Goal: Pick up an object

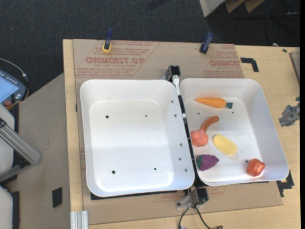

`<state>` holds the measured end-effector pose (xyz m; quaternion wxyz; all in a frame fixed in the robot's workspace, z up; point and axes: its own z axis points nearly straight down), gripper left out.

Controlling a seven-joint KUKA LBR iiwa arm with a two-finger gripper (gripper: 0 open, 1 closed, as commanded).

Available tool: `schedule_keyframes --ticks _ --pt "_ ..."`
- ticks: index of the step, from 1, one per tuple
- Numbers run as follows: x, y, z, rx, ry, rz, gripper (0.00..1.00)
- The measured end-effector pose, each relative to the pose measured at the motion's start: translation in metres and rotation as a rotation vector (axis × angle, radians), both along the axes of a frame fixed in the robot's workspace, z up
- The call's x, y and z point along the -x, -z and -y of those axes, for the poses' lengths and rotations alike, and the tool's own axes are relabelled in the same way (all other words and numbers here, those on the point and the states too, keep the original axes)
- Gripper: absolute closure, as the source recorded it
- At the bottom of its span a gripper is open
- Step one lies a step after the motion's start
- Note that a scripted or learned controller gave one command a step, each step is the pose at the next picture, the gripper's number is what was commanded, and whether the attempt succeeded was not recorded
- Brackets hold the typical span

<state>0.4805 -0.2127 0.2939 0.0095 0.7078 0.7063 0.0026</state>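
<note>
The bench [71,128] carried a brown board printed with red lettering, with a blue clamp [108,39] and a second blue clamp [206,42] at its far edge. The left bin [128,142] sat on the board, its floor marked by a few small dark holes. It touched the right bin [248,123] along a dark seam.

All the toy foods lay in the right bin. A pink-red round piece [199,138] sat against the left wall, touching the lower end of a curved orange-brown piece [208,123]. Nearer the front, a purple piece [207,161] with a green end lay close to the same wall. At the far side, an orange carrot [211,101] lay crosswise with its green tip pointing right. A yellow oval piece [225,144] rested near the middle, just beside the pink-red one. A red pepper-like piece [256,167] stood in the front right corner, apart from the rest.

Past the right bin's right rim, a grey metal part, apparently the end effector [288,114], hung over the board. It was well apart from every toy and held nothing that could be seen; whether it was released or clenched could not be told.
</note>
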Motion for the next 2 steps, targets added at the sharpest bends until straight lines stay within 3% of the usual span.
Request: schedule_keyframes --ticks 1,2 --pt "0.0 -0.081 -0.088 -0.008 -0.012 -0.006 1.0" --pt "0.0 -0.105 -0.16 -0.01 -0.011 -0.01 1.0"
